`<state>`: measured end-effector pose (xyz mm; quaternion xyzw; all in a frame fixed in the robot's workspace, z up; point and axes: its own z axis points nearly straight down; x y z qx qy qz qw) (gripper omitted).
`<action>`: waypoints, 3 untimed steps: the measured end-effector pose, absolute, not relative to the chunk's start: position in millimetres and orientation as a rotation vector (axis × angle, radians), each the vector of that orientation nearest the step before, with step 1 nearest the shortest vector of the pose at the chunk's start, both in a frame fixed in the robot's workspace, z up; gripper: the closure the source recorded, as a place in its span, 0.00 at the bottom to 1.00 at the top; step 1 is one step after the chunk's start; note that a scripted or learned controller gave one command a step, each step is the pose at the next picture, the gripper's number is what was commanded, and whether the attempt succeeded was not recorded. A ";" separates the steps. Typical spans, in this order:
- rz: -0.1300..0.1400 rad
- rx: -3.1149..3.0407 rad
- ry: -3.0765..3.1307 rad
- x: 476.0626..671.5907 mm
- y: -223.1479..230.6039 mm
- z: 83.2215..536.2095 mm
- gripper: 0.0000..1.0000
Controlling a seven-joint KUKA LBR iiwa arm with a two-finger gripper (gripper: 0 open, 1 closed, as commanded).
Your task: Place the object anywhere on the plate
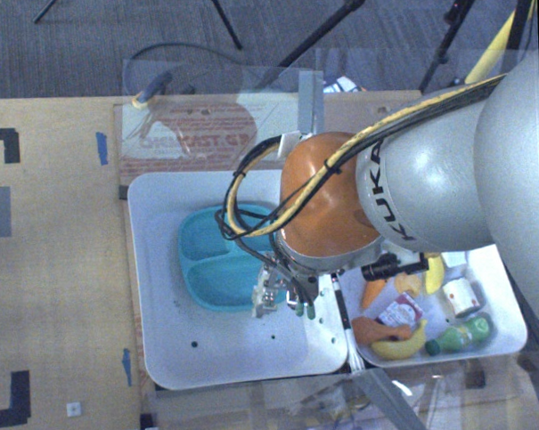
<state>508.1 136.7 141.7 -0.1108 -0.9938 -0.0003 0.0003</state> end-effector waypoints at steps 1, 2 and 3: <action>-0.006 -0.046 -3.148 559.1 223.7 221.4 1.00; -0.004 0.040 -3.148 583.7 225.9 293.8 1.00; -0.004 0.021 -3.144 529.4 225.7 158.6 1.00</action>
